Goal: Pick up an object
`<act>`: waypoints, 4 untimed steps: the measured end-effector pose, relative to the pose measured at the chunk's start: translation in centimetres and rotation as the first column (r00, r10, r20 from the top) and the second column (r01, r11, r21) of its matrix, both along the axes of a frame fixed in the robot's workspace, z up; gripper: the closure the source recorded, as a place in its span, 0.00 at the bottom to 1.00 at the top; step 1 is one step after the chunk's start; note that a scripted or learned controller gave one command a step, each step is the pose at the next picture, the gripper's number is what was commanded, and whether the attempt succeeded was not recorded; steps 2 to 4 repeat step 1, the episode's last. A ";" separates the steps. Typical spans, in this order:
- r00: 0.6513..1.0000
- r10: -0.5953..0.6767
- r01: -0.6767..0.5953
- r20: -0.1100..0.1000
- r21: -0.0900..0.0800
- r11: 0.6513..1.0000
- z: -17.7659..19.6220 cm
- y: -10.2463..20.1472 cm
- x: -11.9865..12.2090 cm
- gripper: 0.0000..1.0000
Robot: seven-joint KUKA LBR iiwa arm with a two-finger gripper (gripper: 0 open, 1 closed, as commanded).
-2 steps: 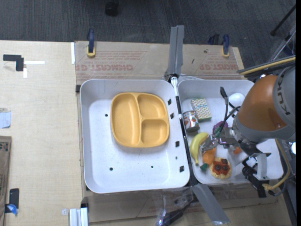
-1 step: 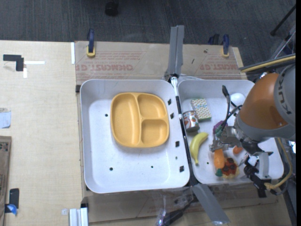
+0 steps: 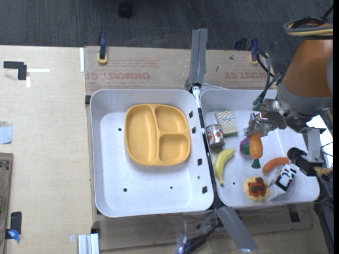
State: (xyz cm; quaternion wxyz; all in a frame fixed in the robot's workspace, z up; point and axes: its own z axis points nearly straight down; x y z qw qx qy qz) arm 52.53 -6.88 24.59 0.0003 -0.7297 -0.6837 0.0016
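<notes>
The tool (image 3: 258, 127) hangs over the far middle of the right bin (image 3: 312, 194), at the end of the grey arm (image 3: 310, 83) with its orange band; whether it is apart or together I cannot tell. Directly under it lies an orange carrot (image 3: 256, 147), touching a purple item (image 3: 246, 146) on its left. Around them crowd a checkered box (image 3: 226, 122), a small can (image 3: 214, 135) by the bin's left wall, a yellow banana (image 3: 222, 164), an orange sausage shape (image 3: 274, 164), a black-and-white object (image 3: 286, 178) and a round pizza-like toy (image 3: 257, 188). The left bin (image 3: 106, 157) holds 1 yellow divided plate (image 3: 157, 134). Both bins sit on the counter (image 3: 42, 142).
</notes>
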 end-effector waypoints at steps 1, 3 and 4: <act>1.000 -0.030 0.030 0.000 0.000 1.000 1.2 0.1 -1.0 1.00; 1.000 -0.030 0.030 0.000 0.000 1.000 1.2 0.1 -1.0 1.00; 1.000 -0.030 0.030 0.000 0.000 1.000 1.2 0.1 -1.0 1.00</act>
